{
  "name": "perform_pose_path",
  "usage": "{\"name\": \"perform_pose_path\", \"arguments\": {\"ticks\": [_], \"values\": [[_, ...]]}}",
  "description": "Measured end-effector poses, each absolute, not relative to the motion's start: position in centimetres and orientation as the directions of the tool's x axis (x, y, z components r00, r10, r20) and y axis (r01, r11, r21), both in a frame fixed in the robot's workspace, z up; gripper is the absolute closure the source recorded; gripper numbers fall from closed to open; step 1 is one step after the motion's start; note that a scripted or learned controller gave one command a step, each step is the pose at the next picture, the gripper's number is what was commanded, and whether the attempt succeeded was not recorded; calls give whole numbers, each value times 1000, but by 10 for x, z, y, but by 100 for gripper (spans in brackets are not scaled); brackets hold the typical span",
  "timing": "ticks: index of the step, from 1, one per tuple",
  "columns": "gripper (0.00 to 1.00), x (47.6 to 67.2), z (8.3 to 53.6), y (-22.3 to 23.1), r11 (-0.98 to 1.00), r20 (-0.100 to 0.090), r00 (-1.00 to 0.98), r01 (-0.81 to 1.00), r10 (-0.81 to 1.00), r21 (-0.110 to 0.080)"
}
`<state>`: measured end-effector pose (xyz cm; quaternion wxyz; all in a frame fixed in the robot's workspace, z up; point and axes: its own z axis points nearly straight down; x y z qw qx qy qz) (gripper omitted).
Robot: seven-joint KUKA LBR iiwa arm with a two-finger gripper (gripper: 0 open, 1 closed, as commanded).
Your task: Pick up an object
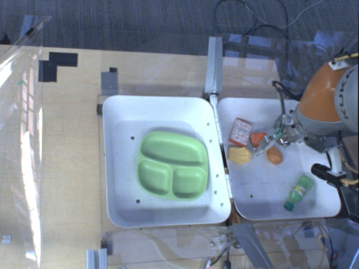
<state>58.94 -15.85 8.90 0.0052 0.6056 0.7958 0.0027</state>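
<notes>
Nearest me, toward the front edge of the desk [67, 206], a small green plastic bottle [297, 193] lies on its side by the front right corner of the right-hand white bin [247, 198], well apart from everything else in it. Beside it, the left-hand white bin [118, 150] carries a light green plastic tray with three compartments [173, 165], sitting about in its middle. Further back in the right-hand bin, a loose cluster gathers near its left wall: a yellow rounded piece of toy food [239, 155], a small orange-brown round object [275, 157] to its right, a small red-orange object [257, 139] just behind, and a flat red and white packet [240, 131] furthest back. The end effector [271, 141] comes in over this cluster, its tip low between the red-orange object and the orange-brown one; whether it is parted or closed I cannot tell from here, and I see nothing clearly caught in it. The pieces lie close together, so I would say a good try means centring over one piece only, likely the red-orange one, and descending straight so the neighbours are not nudged. The risk, as I judge it, is pinching an edge and having the piece squirt away.
</notes>
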Motion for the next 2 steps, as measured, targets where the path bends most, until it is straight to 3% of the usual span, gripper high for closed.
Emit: {"name": "perform_pose_path", "arguments": {"ticks": [1, 2], "values": [[100, 592, 101, -157, 269, -4, -269, 963, 963, 16], [100, 613, 197, -98, 377, -3, -377, 926, 926, 7]]}}
